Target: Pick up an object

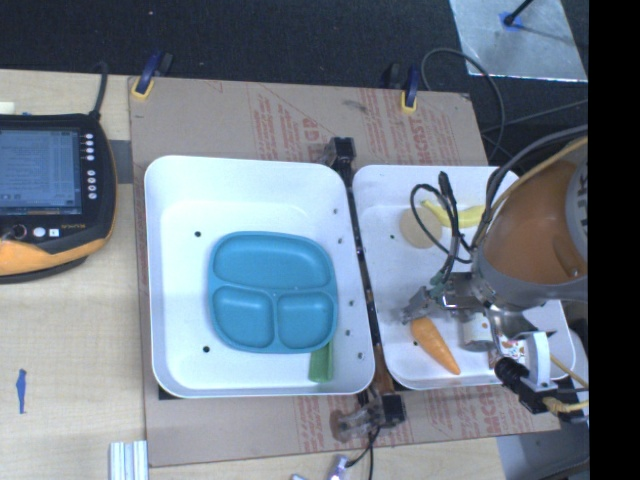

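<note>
Looking down on the bench, red print repeats in rows across the brown cardboard sheet (pixel 300 128) under the two bins but is too small to read, and the handheld screen unit (pixel 45 183) at far left shows no legible text. An orange carrot (pixel 437 344) lies in the right bin (pixel 385 268), just below and touching or nearly touching the gripper (pixel 440 303), whose open-or-closed state cannot be told; its long axis runs diagonally, one end up-left by the gripper, the other down-right. A blue divided plate (pixel 272 290) sits in the left bin (pixel 170 268), with a green piece (pixel 320 365) at its lower right edge, and a yellow object (pixel 445 213) lies at the right bin's far end.
</note>
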Tool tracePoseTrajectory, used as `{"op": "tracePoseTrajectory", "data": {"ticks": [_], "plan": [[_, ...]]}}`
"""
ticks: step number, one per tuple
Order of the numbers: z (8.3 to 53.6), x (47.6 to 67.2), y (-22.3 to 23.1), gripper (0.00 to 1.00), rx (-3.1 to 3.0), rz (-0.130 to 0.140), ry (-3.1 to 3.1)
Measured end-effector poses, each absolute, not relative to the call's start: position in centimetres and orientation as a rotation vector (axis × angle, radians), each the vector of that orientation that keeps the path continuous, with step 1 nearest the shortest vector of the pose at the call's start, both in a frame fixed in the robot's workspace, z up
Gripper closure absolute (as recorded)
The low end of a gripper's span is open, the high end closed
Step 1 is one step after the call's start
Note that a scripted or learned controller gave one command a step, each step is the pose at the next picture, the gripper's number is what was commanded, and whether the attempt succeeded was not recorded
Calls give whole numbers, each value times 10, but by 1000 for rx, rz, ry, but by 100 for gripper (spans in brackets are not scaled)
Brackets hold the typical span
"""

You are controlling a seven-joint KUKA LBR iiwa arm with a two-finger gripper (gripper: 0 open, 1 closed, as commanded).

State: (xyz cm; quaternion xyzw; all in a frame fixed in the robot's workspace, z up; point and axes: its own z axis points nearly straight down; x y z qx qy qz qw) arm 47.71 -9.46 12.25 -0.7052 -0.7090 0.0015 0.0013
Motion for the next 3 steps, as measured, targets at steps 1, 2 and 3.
{"op": "tracePoseTrajectory", "data": {"ticks": [1,2,3], "plan": [[91,476,-96,0,-2212,5,-2225],[101,476,-97,100,-2208,7,-2231],[192,549,-54,100,-2215,2,-2225]]}}
